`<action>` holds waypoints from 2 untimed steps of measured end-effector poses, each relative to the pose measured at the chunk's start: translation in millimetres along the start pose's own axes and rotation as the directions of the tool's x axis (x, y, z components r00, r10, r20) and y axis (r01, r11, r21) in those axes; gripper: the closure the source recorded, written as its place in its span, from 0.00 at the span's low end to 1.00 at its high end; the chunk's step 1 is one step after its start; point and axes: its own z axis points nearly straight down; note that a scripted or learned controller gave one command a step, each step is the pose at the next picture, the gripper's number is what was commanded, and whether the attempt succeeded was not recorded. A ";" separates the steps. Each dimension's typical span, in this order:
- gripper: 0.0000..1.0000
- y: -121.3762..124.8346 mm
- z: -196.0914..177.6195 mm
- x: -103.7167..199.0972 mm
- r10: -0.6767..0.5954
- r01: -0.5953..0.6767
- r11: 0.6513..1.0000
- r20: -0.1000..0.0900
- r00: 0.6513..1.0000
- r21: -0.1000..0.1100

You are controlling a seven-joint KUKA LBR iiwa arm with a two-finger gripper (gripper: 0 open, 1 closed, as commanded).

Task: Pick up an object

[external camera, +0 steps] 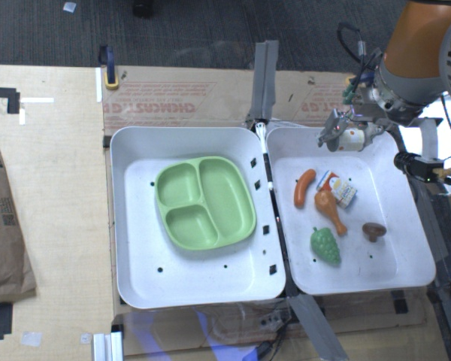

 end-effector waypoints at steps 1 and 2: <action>0.00 -34.2 66.0 -13.9 -0.003 0.003 1.000 0.000 1.000 0.001; 0.00 -46.6 136.5 -14.8 -0.143 0.143 0.990 0.004 0.990 -0.013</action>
